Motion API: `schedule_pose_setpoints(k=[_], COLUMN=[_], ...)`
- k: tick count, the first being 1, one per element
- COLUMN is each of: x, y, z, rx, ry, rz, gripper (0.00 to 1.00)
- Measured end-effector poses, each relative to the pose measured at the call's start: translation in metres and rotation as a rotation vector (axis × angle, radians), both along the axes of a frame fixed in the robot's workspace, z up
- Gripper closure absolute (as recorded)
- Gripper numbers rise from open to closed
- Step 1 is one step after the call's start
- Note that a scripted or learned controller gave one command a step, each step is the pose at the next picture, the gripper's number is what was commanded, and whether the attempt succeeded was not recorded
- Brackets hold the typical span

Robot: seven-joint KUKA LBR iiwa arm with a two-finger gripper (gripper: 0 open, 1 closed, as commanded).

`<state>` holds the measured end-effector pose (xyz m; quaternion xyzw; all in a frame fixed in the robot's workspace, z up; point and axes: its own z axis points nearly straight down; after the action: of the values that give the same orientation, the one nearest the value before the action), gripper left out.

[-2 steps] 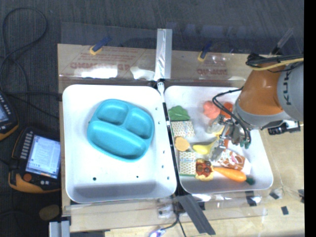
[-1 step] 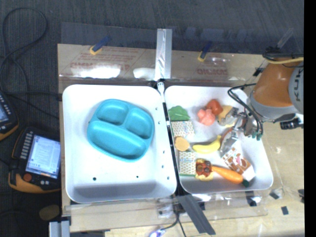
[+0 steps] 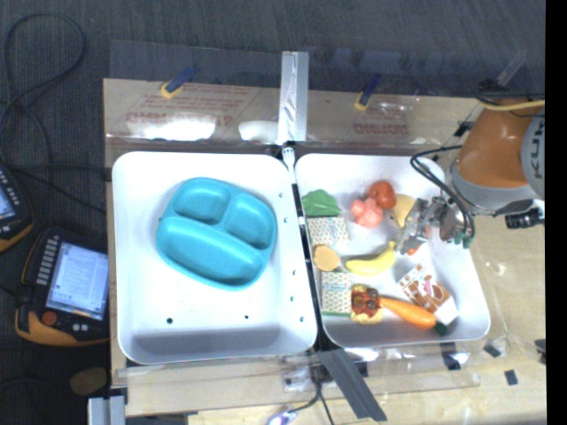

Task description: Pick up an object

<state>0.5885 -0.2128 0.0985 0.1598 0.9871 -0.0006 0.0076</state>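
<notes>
The banana (image 3: 374, 260) lies just below and left of the gripper (image 3: 416, 235), right of frame centre in the right bin (image 3: 474, 282), and looks the likeliest thing to be taken. It is probably a light, stiff plastic toy with a smooth, curved skin that could slip, so a pinch across its thick middle seems safer than at the tapering ends. How widely the fingers stand I cannot tell; they blur into the bin floor and nothing shows between them. Things crowd close: a small tan round piece (image 3: 327, 257) just beside the banana's left tip, a pink fruit (image 3: 364, 211) and a red tomato (image 3: 382, 193) above, a green piece (image 3: 320, 204) at upper left, a printed packet (image 3: 426, 289) and a carrot (image 3: 407, 311) below. These neighbours may catch a finger. The left bin (image 3: 133, 237) carries a blue divided tray (image 3: 217, 231), well apart, on the tabletop (image 3: 523, 326).
</notes>
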Motion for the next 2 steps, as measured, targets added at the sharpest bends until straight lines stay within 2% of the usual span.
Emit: schedule_pose_setpoints(k=[1, 2], x=[0.048, 0.048], y=[-0.01, -0.009], z=[-0.008, 0.132], rx=[-0.003, 0.0], ry=[0.007, 0.011], rz=[0.236, 0.741], gripper=[1.0, 1.0])
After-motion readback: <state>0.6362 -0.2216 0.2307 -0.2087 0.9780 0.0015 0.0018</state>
